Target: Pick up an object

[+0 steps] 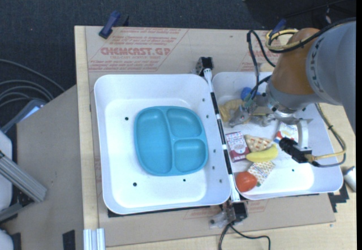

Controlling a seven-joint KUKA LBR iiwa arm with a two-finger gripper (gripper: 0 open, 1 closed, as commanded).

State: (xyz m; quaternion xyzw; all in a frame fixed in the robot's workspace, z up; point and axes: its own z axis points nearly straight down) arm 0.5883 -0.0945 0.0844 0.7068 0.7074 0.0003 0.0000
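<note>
Down over the right bin (325, 184) the claw (261, 108) is hanging, low above that bin's far-left part, and from this angle the wrist is covering it, so whether it is spread wide, pinched narrow or gripping anything, I cannot tell. Above it the grey arm (334, 62) with its orange band (294, 65) is reaching in across the bin's far-right corner.

Toward the near-left corner of that bin the objects are lying in a loose cluster. A yellow banana (263, 155) is resting across the middle of the group, touching a waffle-patterned piece (257, 143) just behind it. A small red-and-white packet (236, 145) is sitting against the bin's left wall, and a red tomato-like ball (245, 181) is sitting nearest the front rim, beside a patterned wrapper (262, 170). A tan crumpled item (231, 111) is lying right by the claw, close to the left wall.

Over in the left bin (113, 147), a blue divided plate (171, 140) is lying flat at the centre.
</note>
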